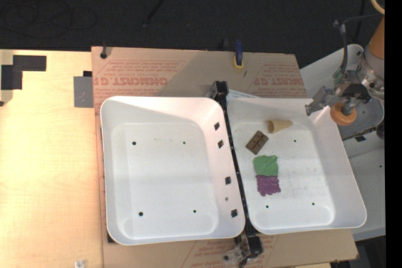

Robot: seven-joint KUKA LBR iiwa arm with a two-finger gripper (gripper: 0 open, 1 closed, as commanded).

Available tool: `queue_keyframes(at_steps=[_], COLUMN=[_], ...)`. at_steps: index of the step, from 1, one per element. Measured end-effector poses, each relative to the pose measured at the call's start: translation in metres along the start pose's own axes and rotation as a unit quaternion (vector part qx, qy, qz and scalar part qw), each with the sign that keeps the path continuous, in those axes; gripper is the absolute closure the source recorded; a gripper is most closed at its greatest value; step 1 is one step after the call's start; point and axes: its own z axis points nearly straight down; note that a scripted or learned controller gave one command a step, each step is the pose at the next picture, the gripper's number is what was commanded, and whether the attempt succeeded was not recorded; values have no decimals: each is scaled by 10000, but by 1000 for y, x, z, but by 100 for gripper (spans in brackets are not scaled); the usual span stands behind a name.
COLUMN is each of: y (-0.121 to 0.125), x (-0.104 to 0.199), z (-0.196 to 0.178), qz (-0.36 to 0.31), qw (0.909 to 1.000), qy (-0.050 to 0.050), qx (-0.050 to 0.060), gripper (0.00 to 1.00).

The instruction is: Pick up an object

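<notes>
Hovering beside the right bin (339, 154), the claw (330, 100) grips nothing visible.

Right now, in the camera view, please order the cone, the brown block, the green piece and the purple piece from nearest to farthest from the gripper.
From the gripper, at the right bin's upper right edge:
1. Tan cone, upper middle of the bin.
2. Brown block, left of the cone, lower.
3. Green piece, below the block.
4. Purple piece, directly below the green.

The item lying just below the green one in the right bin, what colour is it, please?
Purple, seen in the camera view.
</notes>
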Motion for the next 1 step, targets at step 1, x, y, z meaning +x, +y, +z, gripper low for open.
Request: queue_keyframes(at_steps=[1], y=[0], x=[0], z=[-10], qz=[-9], qw=[10000], qy=[1], qx=[2], gripper=[100])
